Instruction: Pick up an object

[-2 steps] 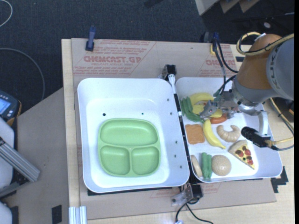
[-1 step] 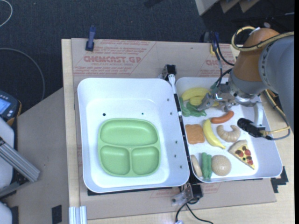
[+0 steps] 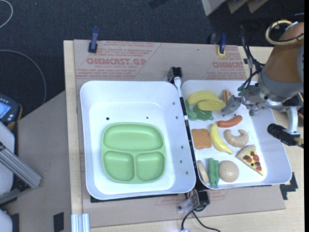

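The gripper (image 3: 237, 105) hangs low over the far part of the right bin (image 3: 277, 170), fingers spread apart with nothing between them. Just below its fingertips lies a red sausage (image 3: 229, 122); to the gripper's left sit two yellow bananas (image 3: 205, 99) over green beans (image 3: 200, 114). Nearer the camera from the gripper lie a croissant (image 3: 236, 138), another banana (image 3: 219, 139), a toast slice (image 3: 201, 138), a pizza slice (image 3: 251, 158), a bread roll (image 3: 228, 170) and a green pod (image 3: 213, 170). Well to the gripper's left, the left bin (image 3: 91, 129) holds a green divided tray (image 3: 133, 152). Both bins rest on a cardboard-covered bench (image 3: 120, 59), held by blue clamps (image 3: 93, 39), above dark carpet.
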`<act>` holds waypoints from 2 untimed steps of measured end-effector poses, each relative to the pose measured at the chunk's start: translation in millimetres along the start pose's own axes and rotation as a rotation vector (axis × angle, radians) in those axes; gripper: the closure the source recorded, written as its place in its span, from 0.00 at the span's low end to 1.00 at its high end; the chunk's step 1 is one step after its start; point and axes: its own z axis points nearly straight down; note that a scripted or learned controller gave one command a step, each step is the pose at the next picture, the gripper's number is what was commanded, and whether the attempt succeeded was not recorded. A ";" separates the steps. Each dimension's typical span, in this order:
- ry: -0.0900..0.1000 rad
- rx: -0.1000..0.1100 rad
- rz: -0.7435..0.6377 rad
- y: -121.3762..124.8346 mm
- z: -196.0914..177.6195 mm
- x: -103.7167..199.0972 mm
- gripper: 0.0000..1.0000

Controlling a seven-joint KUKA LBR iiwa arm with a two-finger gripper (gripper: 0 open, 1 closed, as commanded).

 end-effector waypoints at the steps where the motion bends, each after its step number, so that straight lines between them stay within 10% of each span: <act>1: 0.004 0.007 -0.006 -40.1 -26.9 63.0 0.00; 2: 0.000 -0.007 -0.002 -110.6 -167.2 55.3 0.00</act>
